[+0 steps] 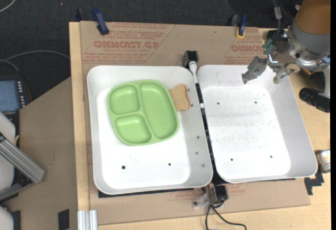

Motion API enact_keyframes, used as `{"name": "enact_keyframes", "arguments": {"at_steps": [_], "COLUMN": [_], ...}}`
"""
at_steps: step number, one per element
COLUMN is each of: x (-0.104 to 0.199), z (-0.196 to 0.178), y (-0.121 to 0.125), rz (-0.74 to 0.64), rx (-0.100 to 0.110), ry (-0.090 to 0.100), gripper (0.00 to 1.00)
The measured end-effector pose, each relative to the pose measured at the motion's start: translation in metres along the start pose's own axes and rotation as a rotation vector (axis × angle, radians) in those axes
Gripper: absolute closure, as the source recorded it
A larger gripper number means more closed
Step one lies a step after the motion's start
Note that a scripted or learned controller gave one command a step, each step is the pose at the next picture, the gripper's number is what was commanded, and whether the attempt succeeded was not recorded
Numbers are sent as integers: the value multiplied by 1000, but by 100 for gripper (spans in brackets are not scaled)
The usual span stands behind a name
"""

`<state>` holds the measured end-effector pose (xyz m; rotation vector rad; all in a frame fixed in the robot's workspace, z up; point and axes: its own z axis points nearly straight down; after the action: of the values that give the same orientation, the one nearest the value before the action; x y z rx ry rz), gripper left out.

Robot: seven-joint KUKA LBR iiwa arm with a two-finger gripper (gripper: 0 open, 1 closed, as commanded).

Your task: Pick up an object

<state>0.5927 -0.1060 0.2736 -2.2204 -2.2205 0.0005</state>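
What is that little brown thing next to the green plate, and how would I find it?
Look in the left white bin, the one with the green divided plate. At the plate's upper right edge, toward the seam between the bins, lies a small tan piece like a slice of toast. It is the only brown thing there, flat and much smaller than the plate.

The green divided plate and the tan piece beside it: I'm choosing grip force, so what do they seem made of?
Green divided plate: likely moulded plastic, going by its uniform colour, soft sheen and rounded compartment ridges. Tan piece: matte and speckled like a slice of bread, possibly a foam or plastic toy; the view leaves that open.
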Motion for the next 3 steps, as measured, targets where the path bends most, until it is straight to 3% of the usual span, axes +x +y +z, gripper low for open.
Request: {"name": "enact_keyframes", "arguments": {"at_steps": [1, 2, 3], "x": [51, 88, 142], "z": [-127, -181, -240], "y": [-63, -115, -113], "rz": [-6, -6, -7], "rx": [-17, -10, -10], "ry": [0, 1, 1], "gripper": [0, 0, 0]}}
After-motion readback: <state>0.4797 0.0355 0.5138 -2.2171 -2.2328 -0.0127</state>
